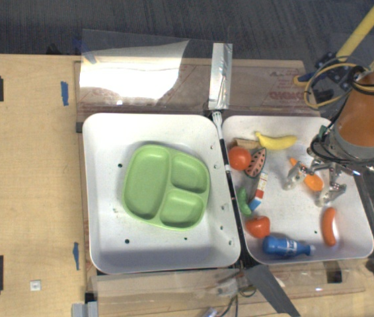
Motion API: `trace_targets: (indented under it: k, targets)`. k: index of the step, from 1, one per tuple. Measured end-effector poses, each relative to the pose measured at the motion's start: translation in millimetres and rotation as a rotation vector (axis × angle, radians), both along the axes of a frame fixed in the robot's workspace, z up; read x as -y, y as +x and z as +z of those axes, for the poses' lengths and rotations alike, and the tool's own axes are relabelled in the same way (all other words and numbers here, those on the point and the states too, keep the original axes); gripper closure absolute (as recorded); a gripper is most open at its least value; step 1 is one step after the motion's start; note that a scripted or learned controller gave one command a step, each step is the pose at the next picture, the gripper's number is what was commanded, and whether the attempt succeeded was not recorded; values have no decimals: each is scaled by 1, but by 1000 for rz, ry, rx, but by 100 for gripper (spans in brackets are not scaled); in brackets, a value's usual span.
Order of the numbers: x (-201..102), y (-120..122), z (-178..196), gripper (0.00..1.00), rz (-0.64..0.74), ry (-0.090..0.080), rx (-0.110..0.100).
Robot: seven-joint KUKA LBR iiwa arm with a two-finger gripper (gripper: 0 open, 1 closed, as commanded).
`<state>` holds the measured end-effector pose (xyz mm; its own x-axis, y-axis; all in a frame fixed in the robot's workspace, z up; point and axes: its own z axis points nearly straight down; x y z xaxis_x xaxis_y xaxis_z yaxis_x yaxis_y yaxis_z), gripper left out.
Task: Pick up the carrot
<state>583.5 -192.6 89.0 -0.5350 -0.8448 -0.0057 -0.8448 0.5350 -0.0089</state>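
Gripper (314,183), fingers spread apart, one metal finger (294,176) to each side of the carrot (313,182), low over the right bin (359,246); neither finger is seen pressing on it. The carrot, a small orange piece, lies on the bin floor in the right half of this bin, between the fingers. Just below it lies an orange-red sausage (330,226); above and to its left, a banana (276,140) near the bin's far wall. Along the bin's left side: a tomato (239,158), a watermelon slice (258,162), a second tomato (258,226). A blue bottle (284,246) lies on its side near the front wall. The left bin (101,177) holds a green divided plate (166,186).
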Motion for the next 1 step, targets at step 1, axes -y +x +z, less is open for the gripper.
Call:
trace_targets:
  k: [1]
  targets:
    - [-3, 4, 13, 100, -3, 4, 12]
